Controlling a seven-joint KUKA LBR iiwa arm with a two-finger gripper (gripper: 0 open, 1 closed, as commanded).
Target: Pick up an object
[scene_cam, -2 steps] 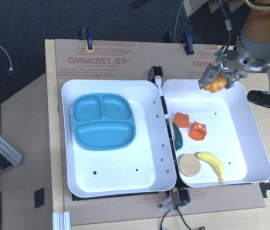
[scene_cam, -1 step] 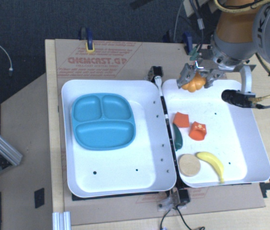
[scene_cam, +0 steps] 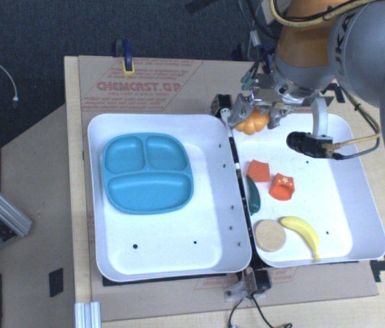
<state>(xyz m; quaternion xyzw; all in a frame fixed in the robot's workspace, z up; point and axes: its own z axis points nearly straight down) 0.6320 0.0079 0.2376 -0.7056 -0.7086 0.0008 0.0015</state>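
Observation:
My gripper point(scene_cam: 254, 115) hangs over the far left corner of the right bin point(scene_cam: 356, 183). A small orange object point(scene_cam: 252, 124) sits between its two fingers, and they are shut on it. Lower in the same bin lie a red block point(scene_cam: 259, 171), a red pepper-like piece point(scene_cam: 282, 186), a dark green item point(scene_cam: 253, 196) against the left wall, a tan round disc point(scene_cam: 270, 235) and a yellow banana point(scene_cam: 302, 236).
The left bin point(scene_cam: 206, 238) holds a blue divided plate point(scene_cam: 148, 173). A black part with a cable point(scene_cam: 310, 143) hangs off the wrist over the right bin's far side. The grey arm with its orange band point(scene_cam: 315, 19) fills the top right.

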